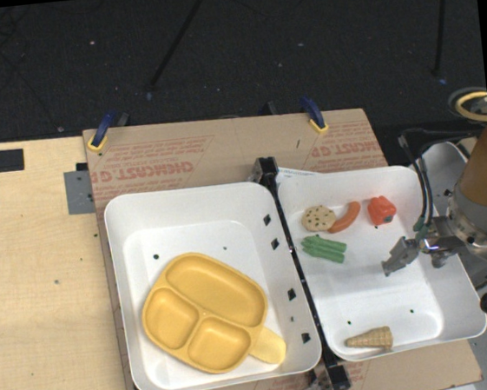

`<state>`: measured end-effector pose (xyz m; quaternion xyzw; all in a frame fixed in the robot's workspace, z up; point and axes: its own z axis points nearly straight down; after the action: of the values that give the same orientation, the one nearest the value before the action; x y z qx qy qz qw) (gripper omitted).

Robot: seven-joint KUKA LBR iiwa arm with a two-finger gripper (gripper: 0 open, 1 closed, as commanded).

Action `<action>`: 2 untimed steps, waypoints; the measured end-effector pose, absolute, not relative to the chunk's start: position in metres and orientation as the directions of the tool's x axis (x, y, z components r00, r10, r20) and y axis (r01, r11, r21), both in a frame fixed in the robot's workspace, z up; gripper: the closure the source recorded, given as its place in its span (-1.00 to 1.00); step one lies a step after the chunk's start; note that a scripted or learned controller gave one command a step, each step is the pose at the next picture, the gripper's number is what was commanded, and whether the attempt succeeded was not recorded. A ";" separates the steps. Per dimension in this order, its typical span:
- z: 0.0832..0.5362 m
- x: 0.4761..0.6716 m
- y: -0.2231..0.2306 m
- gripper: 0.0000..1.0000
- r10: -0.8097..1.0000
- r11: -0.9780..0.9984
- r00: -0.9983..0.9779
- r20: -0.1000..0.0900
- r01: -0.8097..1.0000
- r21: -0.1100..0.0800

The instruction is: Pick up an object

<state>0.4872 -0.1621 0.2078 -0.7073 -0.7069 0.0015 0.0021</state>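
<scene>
Grey metal against white plastic: in the camera view my gripper (401,257) hangs low over the right bin (455,325), toward its right side, with nothing between its fingers. Whether those fingers stand apart or together I cannot tell from this slant; the tips blur into one dark shape.

The task leaves the choice of object to me. Nearest, I judge, is the green bean pod (324,249), lying to my gripper's left in this view and slightly farther up the bin, well clear of the fingertips. Its long axis runs roughly left to right with a slight downward tilt at the right end, so that end points toward me. Beyond it, near the bin's far wall, sit the brown cookie (319,218), the orange-red sausage (345,217) touching or just beside it, and the red pepper (381,209), standing apart. The ice-cream cone (369,339) lies near the front wall, tip to the left.

My arm (480,198) comes in from the right edge, wrist bent so the gripper reaches leftward over the bin floor. The left bin (126,238) bears a yellow divided plate (207,321).
</scene>
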 end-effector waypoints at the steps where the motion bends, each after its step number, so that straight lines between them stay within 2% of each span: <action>1: 0.210 0.488 -0.162 -1.00 1.000 0.000 0.000 0.000 1.000 -0.001; 2: 0.165 0.481 -0.163 -1.00 1.000 0.000 0.000 0.001 1.000 -0.004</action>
<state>0.4812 -0.1628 0.1653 -0.7072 -0.7071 0.0012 0.0018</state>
